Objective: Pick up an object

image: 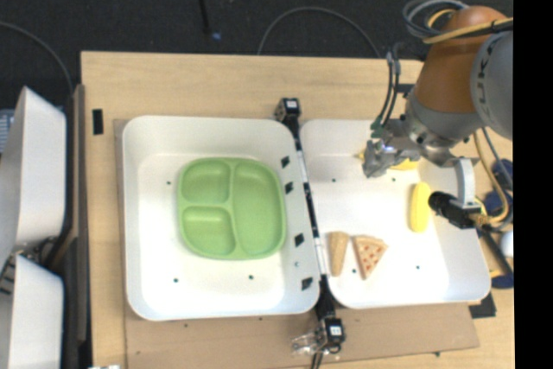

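Observation:
In the right bin (pixel 380 289) lie a yellow banana-shaped piece (pixel 419 207), a pizza slice (pixel 370 255) and a tan wedge of bread (pixel 337 251) near the front left. A small yellow bit (pixel 404 162) shows just under the wrist. My gripper (pixel 377 160) hangs over the back of the right bin, up and left of the banana piece. From this angle its tips blend into the wrist.
The left bin (pixel 147 289) holds a green divided plate (pixel 232 207) at its middle. A hinged divider (pixel 304 203) runs between the bins. Cables and a black fitting (pixel 454 209) lie at the right edge by the banana piece.

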Robot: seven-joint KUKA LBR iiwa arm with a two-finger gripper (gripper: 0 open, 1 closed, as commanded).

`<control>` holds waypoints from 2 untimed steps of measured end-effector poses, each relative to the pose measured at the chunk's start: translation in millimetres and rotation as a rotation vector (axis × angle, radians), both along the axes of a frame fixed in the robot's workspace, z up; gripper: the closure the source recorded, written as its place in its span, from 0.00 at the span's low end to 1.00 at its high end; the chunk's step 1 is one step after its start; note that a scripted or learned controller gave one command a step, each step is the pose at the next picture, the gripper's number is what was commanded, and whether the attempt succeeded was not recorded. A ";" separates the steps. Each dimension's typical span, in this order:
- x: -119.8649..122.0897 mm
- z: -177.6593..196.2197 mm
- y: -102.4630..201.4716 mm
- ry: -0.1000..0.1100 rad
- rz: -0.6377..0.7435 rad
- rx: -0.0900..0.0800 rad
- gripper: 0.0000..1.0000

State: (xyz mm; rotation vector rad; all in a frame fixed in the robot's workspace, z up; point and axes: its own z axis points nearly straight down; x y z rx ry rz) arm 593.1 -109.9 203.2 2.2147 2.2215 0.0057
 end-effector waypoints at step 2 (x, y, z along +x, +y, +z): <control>16.4 32.8 45.2 0.004 0.002 0.000 1.00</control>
